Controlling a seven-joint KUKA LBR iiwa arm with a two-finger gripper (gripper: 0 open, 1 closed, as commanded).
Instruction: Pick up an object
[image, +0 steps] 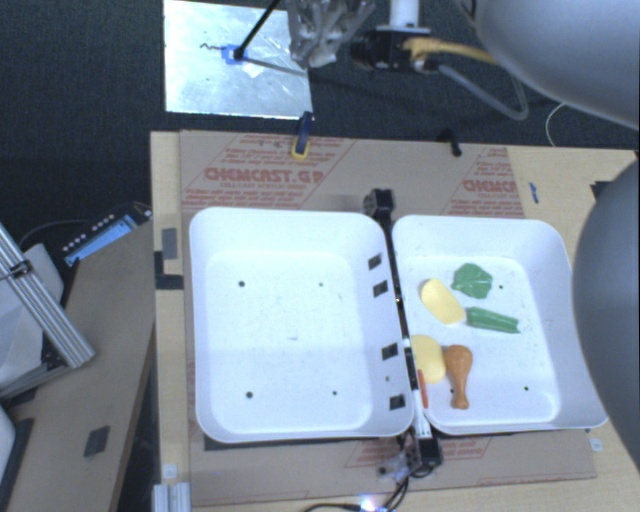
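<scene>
The right bin (540, 250) holds several toy foods. A green leafy piece (472, 280) and a green pod (493, 320) lie toward its middle. A pale yellow oval (441, 301) sits left of them. Nearer the front are a yellow piece (427, 355) against the bin's left wall and a brown drumstick (459, 372). My gripper (320, 35) hangs at the top of the view, well beyond both bins and far from every object, with nothing seen in it.
The left bin (215, 330) sits beside the right one on printed cardboard (260, 170). A shiny metal sheet (235, 60) lies past the bench under the gripper. The grey arm body (610, 320) looms over the right bin's right edge. Aluminium framing (40, 310) stands at left.
</scene>
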